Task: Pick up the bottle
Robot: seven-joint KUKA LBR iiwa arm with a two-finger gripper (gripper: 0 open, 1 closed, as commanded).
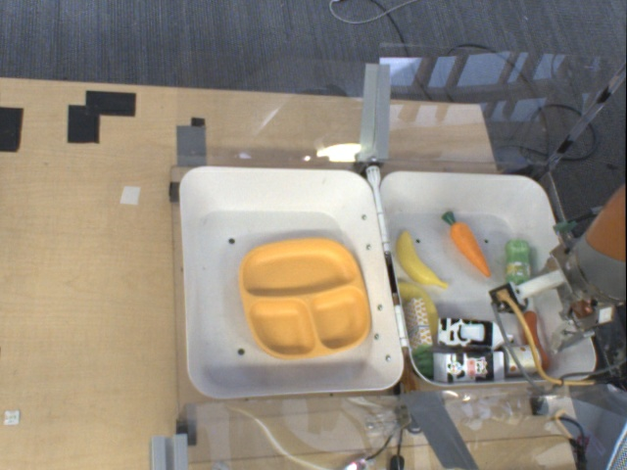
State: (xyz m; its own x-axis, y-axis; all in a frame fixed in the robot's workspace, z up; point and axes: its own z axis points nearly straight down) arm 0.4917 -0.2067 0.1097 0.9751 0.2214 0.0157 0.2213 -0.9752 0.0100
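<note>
Robot lab, bench (88, 262), white bins (211, 262), cables (441, 13)

Two white bins (196, 292), one orange tray (304, 297), one banana (416, 262), one carrot (468, 246), one green bottle (517, 260)

Bright, even overhead light — glare on the clear panel (338, 152), edges perhaps slightly soft.

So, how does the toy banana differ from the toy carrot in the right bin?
The banana is yellow and curved; the carrot is orange, straight and tapered. The carrot has a green top at its upper end; the banana has none. The banana lies by the right bin's left wall, near the divider, while the carrot lies nearer the middle. Both lie flat and slant the same way.
</note>
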